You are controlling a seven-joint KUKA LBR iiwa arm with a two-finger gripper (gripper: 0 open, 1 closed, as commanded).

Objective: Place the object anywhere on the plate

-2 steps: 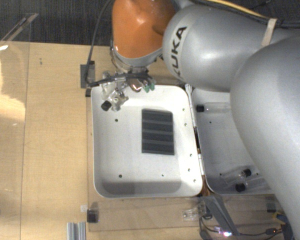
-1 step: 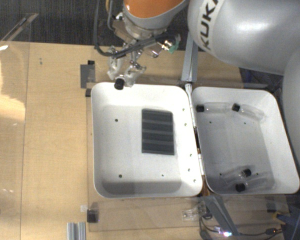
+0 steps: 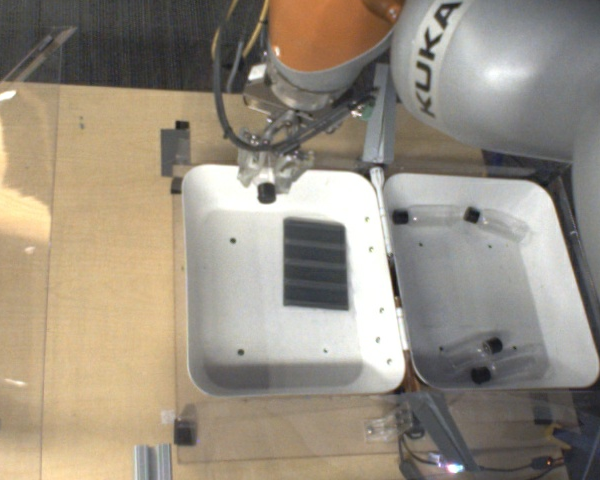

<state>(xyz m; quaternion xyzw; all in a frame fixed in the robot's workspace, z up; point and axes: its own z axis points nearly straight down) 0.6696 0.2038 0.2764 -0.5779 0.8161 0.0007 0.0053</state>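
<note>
The arm (image 3: pixel 480 48) comes in from the upper right and bends over the far edge of the left bin (image 3: pixel 210 298). Its gripper (image 3: pixel 268 180) hangs just above the far rim of this bin, near the middle of that edge. If it is spread or pressed together, I cannot tell, because the tip is small and dark against the rim. Nothing can be seen between its tips.

In the left bin lies a dark ribbed plate (image 3: pixel 315 264), flat on the floor, a little right of the centre. The gripper is near the plate's far left corner but apart from it.

The right bin (image 3: pixel 570 298) holds some clear plastic pieces with small black parts, near the far wall and the near wall.
</note>
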